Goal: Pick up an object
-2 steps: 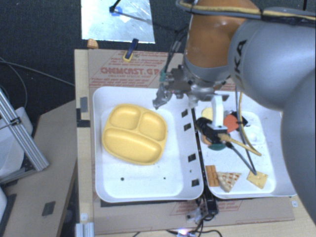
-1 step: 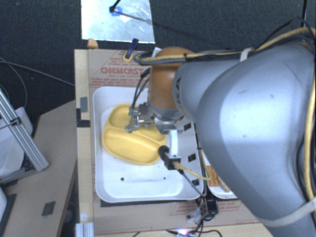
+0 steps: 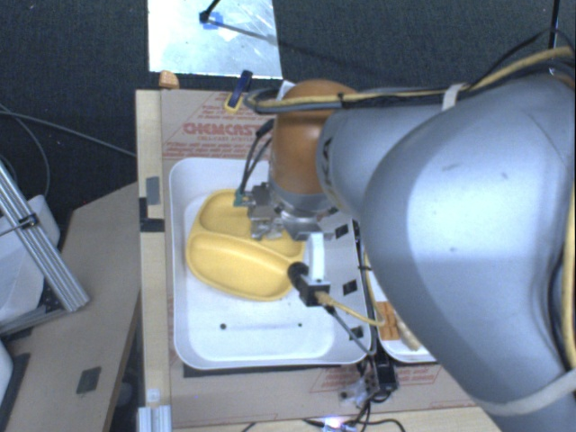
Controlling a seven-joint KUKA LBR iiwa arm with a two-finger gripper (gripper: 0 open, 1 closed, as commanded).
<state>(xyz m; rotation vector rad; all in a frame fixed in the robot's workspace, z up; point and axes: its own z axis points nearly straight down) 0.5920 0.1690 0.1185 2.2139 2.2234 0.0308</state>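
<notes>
A large yellow rounded object (image 3: pixel 236 264), shaped like two joined lobes, lies in the left white bin (image 3: pixel 261 345). The arm reaches in from the right and its orange-banded wrist hangs directly over the bin. My gripper (image 3: pixel 270 228) is low at the object's upper right edge, close to or touching it. The wrist body and cabling cover the fingertips.
The grey arm covers most of the right bin (image 3: pixel 405 345), where a small brown item shows at the near corner. A cardboard sheet (image 3: pixel 202 133) lies under the bins. A shiny plate (image 3: pixel 211 21) sits beyond. Metal framing (image 3: pixel 36 241) stands at the left.
</notes>
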